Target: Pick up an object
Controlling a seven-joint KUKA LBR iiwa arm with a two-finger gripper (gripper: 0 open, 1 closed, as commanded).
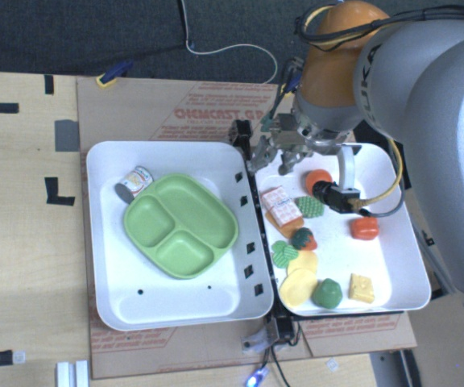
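My gripper [279, 158] hangs over the far left corner of the right bin [393, 260], close to the wall between the two bins. Just below it lies a pink and white carton [281, 206], with a green ridged piece [311, 208] beside it. An orange ball [318, 179] sits to the gripper's right, partly covered. Farther down the bin are a red and green strawberry [302, 238], a green leaf [283, 254], pale yellow slices [299, 279], a green vegetable [327, 293], a cheese wedge [362, 289] and a red tomato [365, 228]. Nothing shows in the gripper.
The left bin [107, 240] holds a green divided plate [181, 225] and a small tin [134, 182] at its far left. The arm's grey body covers the right bin's far right side. A white cable [216, 51] runs across the dark floor behind the bench.
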